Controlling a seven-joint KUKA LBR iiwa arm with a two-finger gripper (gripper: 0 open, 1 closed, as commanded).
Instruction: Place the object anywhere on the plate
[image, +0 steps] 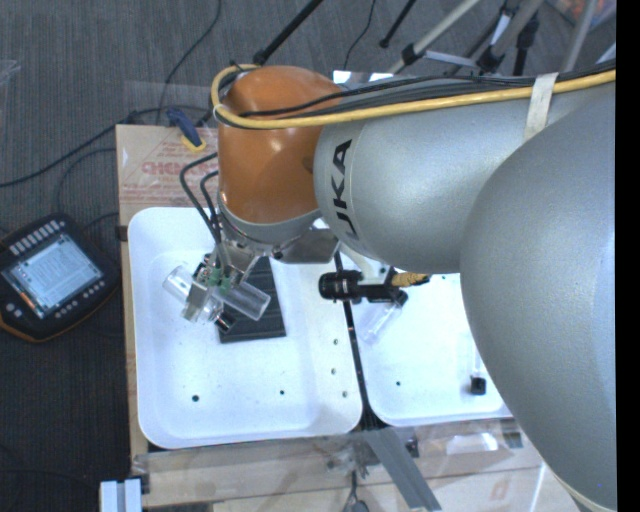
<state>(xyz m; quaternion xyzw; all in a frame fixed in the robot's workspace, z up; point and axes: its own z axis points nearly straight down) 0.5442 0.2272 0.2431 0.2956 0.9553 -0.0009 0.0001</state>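
The grey arm (480, 200) looms nearest me, its gripper (215, 285), whose state I cannot tell, hanging over the dark square plate (255, 322) in the view's left bin (160, 400), while the small black object (477, 384) lies well apart, rightward in the other bin (430, 400).

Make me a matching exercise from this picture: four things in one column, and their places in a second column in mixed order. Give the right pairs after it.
Things
1. dark plate
2. small black object
3. handheld screen unit
4. cardboard sheet

Places
A. outside the bins, at the view's left
B. in the right bin
C. behind the far side of the left bin
D. in the left bin, by the gripper

Pairs: 1-D, 2-B, 3-A, 4-C.
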